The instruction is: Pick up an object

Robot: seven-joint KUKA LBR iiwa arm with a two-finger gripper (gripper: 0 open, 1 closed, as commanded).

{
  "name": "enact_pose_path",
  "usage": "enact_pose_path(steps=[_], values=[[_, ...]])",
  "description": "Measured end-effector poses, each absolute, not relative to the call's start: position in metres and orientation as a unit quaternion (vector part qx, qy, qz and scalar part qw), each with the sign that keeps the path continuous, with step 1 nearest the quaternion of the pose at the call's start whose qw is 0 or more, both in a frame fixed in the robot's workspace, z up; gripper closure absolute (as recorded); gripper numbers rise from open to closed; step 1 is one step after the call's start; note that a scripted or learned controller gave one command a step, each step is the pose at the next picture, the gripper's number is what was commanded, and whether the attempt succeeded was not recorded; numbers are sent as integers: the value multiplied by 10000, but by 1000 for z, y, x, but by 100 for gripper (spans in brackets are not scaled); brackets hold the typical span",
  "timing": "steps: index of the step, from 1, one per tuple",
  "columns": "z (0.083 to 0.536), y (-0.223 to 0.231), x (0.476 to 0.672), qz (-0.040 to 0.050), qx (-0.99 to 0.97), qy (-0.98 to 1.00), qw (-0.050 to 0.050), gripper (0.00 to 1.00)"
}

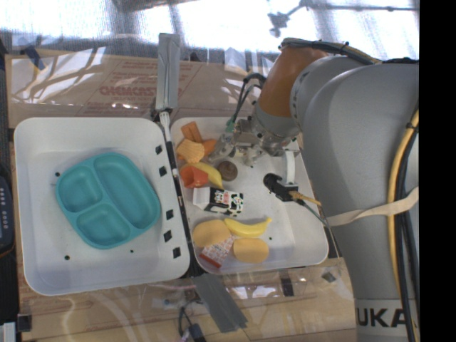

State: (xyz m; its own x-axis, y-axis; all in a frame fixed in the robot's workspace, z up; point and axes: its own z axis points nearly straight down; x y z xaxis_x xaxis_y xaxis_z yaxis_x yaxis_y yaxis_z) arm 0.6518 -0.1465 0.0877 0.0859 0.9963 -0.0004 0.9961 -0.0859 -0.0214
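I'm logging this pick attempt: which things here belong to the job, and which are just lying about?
Job: gripper, low over the right bin; pickable items there: banana, cow-print carton, brown round piece, orange pieces.

Lying about: teal divided plate, left bin.
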Motion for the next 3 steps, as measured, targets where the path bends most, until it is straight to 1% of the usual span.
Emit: enact_pose_path(steps=[1,2,3], values=[[86,-113,651,80,-6734,-7392,100,0],[92,-108,616,9,-6436,-7653,15,0],[92,-101,569,4,-6087,-7934,11,0]])
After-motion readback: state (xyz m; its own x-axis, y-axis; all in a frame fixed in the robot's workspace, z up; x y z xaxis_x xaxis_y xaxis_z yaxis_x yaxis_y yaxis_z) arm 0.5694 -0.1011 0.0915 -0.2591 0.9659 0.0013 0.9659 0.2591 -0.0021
